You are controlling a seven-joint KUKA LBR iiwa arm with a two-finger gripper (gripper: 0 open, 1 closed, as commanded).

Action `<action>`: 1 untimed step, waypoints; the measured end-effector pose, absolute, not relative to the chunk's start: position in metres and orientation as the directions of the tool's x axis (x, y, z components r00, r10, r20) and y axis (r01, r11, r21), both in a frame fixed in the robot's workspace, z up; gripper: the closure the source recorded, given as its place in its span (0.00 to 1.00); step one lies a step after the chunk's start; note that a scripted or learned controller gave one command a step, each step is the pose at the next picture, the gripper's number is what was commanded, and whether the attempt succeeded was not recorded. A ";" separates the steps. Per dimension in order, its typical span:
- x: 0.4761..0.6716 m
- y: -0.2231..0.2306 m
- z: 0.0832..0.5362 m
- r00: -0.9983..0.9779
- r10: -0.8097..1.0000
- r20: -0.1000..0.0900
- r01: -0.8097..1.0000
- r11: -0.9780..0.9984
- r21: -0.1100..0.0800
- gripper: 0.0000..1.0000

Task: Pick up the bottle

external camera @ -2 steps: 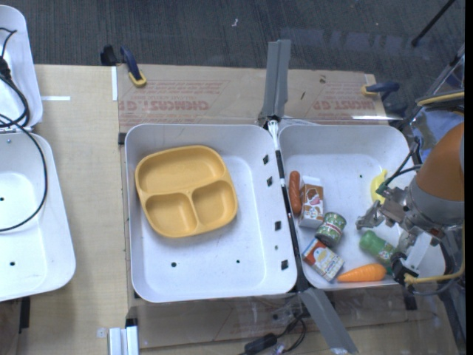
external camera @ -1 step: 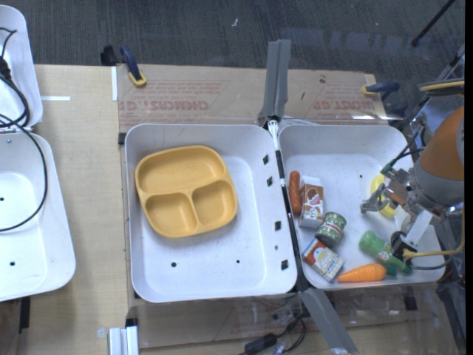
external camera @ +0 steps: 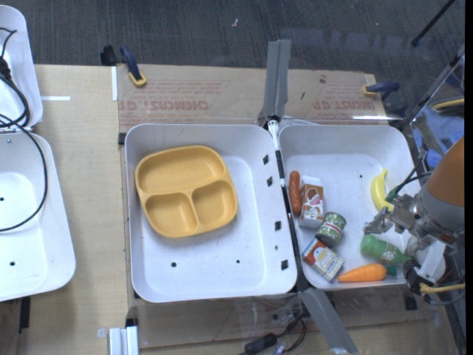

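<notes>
Presently at approach: gripper (external camera: 397,224) poised just above green bottle (external camera: 383,249) in right bin (external camera: 347,148), jaw state indiscernible; next, descent and closure about bottle.

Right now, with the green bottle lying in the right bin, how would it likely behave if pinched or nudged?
The green bottle lies on its side, so a nudge would probably roll it. Its smooth rounded body may slip from a pinch. The carrot just beside it could block rolling that way. The gripper sits just above it.

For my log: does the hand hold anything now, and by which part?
Cannot be told. The hand is beside the green bottle in the right bin, but no hold is visible.
</notes>
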State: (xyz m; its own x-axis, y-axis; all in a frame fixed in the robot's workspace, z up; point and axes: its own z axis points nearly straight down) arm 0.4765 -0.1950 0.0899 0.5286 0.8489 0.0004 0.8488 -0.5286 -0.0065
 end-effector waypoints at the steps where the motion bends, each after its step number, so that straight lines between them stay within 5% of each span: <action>1: 0.476 -0.196 0.097 0.530 0.848 0.000 0.848 -0.530 -0.009 1.00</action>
